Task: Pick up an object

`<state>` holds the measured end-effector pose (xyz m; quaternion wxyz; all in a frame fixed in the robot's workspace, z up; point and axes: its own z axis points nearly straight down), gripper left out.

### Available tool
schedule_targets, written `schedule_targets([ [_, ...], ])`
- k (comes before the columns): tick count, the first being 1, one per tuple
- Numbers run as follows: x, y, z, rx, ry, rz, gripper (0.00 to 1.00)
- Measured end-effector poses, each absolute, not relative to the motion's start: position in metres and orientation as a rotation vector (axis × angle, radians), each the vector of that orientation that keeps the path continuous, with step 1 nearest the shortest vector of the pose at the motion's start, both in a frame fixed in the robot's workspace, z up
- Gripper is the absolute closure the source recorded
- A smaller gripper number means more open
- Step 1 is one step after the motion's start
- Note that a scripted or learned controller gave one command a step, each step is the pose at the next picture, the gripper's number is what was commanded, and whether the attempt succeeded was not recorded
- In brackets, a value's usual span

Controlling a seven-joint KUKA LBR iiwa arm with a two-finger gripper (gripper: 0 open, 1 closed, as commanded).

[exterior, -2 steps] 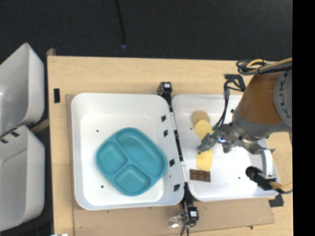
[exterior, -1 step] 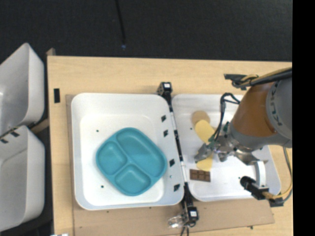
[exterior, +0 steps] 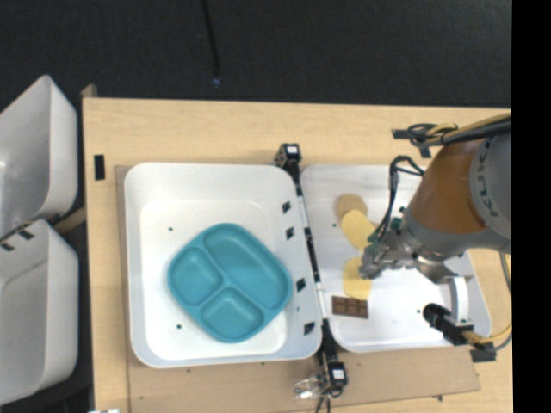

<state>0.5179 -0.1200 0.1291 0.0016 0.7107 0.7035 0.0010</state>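
In the right bin (exterior: 400,338) lie a tan round piece (exterior: 349,205), a yellow oval piece (exterior: 355,226), a pale yellow piece (exterior: 355,283) and a brown chocolate bar (exterior: 350,307). My gripper (exterior: 372,261) reaches in from the right and sits low over the bin, between the yellow oval piece and the pale yellow piece, touching or just above the latter's upper edge. The arm's grey wrist and orange band cover the bin's right half.
The left bin (exterior: 146,231) holds a blue divided plate (exterior: 227,280). Black clips (exterior: 287,154) sit along the wall between the bins. Cables hang near the arm at the bin's far right corner. Wooden bench surrounds both bins.
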Motion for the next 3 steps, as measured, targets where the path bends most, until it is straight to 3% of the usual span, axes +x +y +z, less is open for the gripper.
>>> schedule_targets([
  [2, 0.515, -0.141, 0.23, 2.226, 2.207, 0.005, 1.0],
  [3, 0.517, -0.142, 0.251, 2.22, 2.218, 0.003, 1.0],
])
